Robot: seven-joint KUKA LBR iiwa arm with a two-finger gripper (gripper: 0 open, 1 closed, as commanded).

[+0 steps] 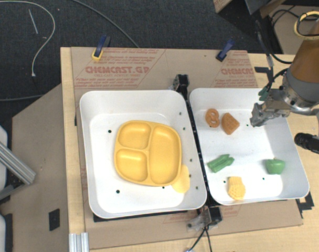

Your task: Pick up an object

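The right bin (290,188) holds a pretzel-shaped brown piece (212,117), an orange-brown chunk (230,123), a green bean-like toy (220,163), a green pepper-like toy (275,166) and a yellow corn-like piece (235,187). My gripper (256,118) hangs over the bin's upper right part, just right of the orange-brown chunk and apart from it. Nothing shows between its fingers.
The left bin (96,140) holds a yellow divided plate (147,152) with a small yellow piece (181,181) at its lower right edge. Blue clamps (100,46) (225,50) hold the cardboard at the back. Black brackets sit between the bins.
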